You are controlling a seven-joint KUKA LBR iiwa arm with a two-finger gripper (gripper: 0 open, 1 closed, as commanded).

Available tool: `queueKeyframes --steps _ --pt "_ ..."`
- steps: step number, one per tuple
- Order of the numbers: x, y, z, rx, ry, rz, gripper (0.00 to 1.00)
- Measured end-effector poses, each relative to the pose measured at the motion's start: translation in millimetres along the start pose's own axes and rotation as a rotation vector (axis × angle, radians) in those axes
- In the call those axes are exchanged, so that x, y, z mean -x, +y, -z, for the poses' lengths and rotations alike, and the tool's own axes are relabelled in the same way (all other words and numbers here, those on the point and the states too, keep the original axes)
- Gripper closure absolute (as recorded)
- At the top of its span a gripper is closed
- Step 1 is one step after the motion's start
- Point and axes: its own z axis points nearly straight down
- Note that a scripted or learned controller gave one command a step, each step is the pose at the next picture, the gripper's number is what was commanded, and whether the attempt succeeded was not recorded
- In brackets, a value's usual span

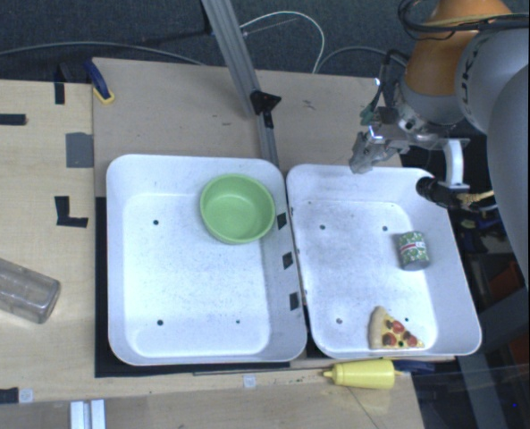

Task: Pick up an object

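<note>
Pincer (365, 161) above right bin's (461, 315) far rim, grip unclear, pizza slice (389, 328) lengthwise toward far side, tip away.

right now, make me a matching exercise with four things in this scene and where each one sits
Things:
1. green bowl
2. small green can
3. pizza slice toy
4. yellow bottle

Places:
A. on the bench just outside the right bin's near edge
B. near corner of the right bin
C. far side of the left bin
D. right side of the right bin, about midway along

Pairs: 1-C, 2-D, 3-B, 4-A
</note>
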Motion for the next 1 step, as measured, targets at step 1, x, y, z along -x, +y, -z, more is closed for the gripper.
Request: queueKeyframes --steps 1 --pt "-0.2 1.2 45.4 -0.001 0.000 0.000 1.00"
